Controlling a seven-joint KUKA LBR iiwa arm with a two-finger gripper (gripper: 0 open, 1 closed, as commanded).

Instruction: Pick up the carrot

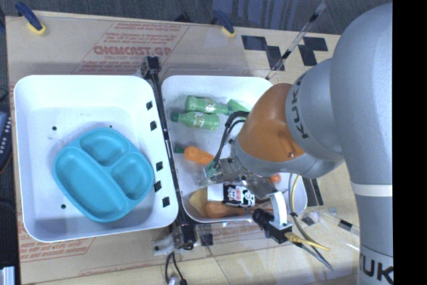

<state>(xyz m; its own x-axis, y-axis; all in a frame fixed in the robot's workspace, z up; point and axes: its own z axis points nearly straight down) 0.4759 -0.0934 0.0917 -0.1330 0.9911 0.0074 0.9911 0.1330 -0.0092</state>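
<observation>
- While the gripper hangs low in the right bin, I cannot tell its finger state.
- The carrot lies just left of it, near the bottles.
- Risk: closing off-centre merely shoves the carrot away.

"CHEMCAST GP" in red on the cardboard sheet; "KUKA" on the arm.

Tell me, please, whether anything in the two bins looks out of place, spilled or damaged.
Nothing stands out. The blue divided plate lies flat in the left bin. The carrot and the green bottles lie loose in the right bin, apart, with no visible spill.
</observation>
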